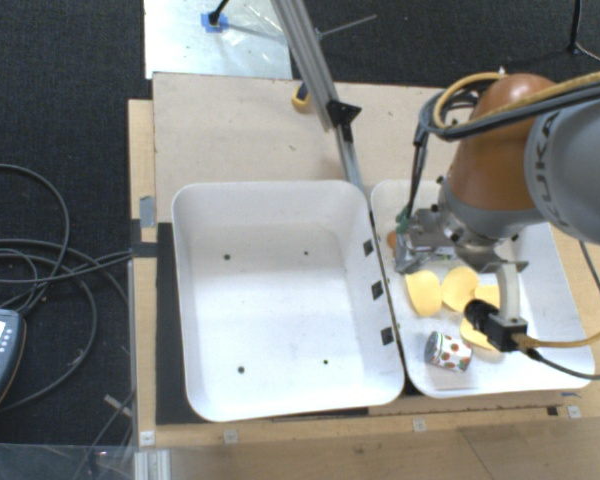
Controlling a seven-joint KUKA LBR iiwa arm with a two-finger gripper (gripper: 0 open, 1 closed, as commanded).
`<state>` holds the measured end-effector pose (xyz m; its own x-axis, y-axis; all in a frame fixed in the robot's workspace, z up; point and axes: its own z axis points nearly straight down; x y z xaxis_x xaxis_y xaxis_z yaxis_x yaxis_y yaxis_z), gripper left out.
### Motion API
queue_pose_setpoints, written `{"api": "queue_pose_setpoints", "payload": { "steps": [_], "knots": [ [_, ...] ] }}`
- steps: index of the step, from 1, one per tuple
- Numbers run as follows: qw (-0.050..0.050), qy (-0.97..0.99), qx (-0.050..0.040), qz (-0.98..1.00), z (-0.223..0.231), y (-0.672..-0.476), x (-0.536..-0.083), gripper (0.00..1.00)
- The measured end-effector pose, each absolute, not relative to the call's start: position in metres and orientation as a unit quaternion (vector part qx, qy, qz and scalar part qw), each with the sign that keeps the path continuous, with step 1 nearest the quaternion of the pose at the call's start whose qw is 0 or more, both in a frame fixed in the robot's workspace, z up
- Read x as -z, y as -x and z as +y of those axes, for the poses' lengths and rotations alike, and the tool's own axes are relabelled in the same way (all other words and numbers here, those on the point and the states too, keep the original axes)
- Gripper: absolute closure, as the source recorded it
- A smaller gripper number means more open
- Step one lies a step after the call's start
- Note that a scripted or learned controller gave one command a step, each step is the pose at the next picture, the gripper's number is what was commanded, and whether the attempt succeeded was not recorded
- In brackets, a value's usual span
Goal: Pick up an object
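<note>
Black carpet around bench (cables left); two white bins.

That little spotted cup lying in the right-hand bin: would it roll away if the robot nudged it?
Probably. The spotted cup lies on its side, and its rounded wall looks apt to roll on the smooth right bin floor. It seems small and light. Nearby yellow pieces might stop it.

Left bin: smooth white plastic, faint sheen. Right bin: likewise finished. Desk: matt, pale board, fibrous in look. Arm: grey casing, satin; orange band glossy, highlights seen. Yellow pieces: smooth, matt. Floor: dark, rough-textured carpet. Pole: brushed metal.
</note>
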<state>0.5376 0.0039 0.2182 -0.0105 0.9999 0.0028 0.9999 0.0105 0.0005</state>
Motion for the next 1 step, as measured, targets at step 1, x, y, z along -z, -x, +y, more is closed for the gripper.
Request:
{"api": "queue_pose_setpoints", "payload": {
  "steps": [1],
  "knots": [
    [0.001, 0.703, 0.0011, -0.711, 0.0545, -0.5410, -0.2124, 1.00]
  ]
}}
